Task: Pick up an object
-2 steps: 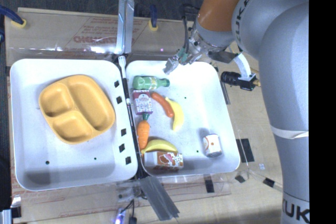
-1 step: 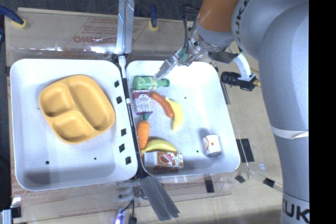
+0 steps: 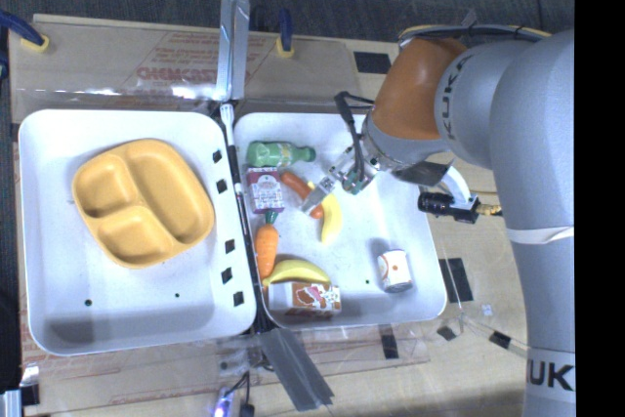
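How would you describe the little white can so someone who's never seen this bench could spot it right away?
Start at the right-hand white bin, the one crowded with food items. Look toward its lower right part, away from the pile along the left wall. There the white can lies alone on bare bin floor, below and to the right of the small banana; it is the only white, stubby cylinder with a reddish label mark.

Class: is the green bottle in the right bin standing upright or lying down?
Lying down: the bottle rests on its side, cap pointing right.

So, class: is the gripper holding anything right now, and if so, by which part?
It cannot be told. The gripper is low in the right bin, just above the small banana, but nothing shows clearly between its tips.
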Robot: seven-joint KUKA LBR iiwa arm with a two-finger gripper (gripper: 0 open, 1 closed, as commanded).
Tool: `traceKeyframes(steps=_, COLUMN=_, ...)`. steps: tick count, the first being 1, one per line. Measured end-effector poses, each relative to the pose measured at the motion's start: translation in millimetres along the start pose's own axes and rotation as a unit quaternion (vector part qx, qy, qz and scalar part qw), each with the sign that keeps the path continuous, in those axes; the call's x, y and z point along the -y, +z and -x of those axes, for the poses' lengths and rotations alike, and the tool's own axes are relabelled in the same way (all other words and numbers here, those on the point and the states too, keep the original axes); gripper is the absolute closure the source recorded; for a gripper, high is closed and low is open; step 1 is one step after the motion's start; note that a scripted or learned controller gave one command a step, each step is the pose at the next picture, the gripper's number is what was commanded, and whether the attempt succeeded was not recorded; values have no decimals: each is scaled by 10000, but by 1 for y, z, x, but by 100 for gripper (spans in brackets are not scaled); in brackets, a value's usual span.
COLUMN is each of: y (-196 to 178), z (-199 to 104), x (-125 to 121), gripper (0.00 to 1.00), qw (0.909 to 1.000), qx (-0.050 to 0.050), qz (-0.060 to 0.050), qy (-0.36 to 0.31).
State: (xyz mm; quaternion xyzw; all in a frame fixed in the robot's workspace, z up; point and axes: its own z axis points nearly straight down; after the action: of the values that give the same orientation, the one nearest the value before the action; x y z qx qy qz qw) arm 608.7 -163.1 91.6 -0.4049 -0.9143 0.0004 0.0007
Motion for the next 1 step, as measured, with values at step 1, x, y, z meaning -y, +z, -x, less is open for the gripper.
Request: traceKeyframes(steps=1, y=-11, z=0, x=0, gripper=100, qw=10000, qx=8, qz=-2, qy=-24)
